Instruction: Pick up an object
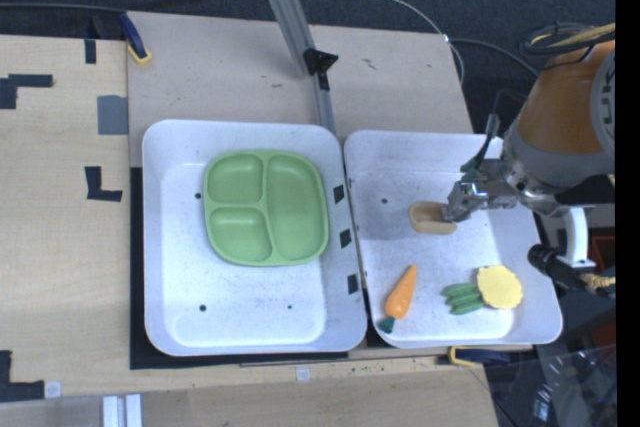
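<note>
Nearest, along the right bin's [530, 320] front edge, carrot [400, 292], green pods [461, 297] and yellow piece [499, 286] — farther back, tan block [431, 218] partly covered by gripper [459, 206], finger state impossible to tell — contact unclear.

Grey arm [560, 150] (orange band above wrist), metallic gripper [462, 203].

Light: even, diffuse, moderately bright.
Shadows: soft and faint under the green plate [267, 207].
Glare: mild sheen on the white bins [175, 315].
Sharpness: slightly soft, grainy; dark, murky at frame's top and lower right.
</note>
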You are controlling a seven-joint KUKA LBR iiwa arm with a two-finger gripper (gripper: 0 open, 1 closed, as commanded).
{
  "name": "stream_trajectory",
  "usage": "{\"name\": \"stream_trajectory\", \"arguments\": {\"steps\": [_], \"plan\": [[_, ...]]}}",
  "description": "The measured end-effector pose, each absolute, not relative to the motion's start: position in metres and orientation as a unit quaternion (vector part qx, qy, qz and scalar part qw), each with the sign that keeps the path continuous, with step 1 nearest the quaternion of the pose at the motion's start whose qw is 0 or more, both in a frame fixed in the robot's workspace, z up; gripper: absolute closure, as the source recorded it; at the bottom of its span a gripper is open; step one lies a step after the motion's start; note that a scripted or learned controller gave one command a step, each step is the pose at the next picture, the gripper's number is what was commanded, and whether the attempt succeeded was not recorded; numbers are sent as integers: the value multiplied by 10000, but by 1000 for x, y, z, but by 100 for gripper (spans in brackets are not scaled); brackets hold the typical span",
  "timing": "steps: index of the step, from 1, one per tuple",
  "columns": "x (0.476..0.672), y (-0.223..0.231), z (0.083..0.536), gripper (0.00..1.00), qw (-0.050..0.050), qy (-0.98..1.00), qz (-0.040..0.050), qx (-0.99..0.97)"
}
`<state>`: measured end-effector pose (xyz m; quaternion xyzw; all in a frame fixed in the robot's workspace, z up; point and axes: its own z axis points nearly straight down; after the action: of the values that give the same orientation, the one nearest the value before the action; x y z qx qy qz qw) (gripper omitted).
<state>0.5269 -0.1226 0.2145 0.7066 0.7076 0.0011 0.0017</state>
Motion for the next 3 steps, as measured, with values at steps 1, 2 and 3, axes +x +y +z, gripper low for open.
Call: {"name": "stream_trajectory", "arguments": {"steps": [1, 2, 3], "plan": [[526, -122, 205, 100, -9, 7073, -14, 7069], [549, -75, 198, 100, -12, 7093, -1, 7049], [563, -26, 195, 100, -14, 7095, -1, 7047]]}}
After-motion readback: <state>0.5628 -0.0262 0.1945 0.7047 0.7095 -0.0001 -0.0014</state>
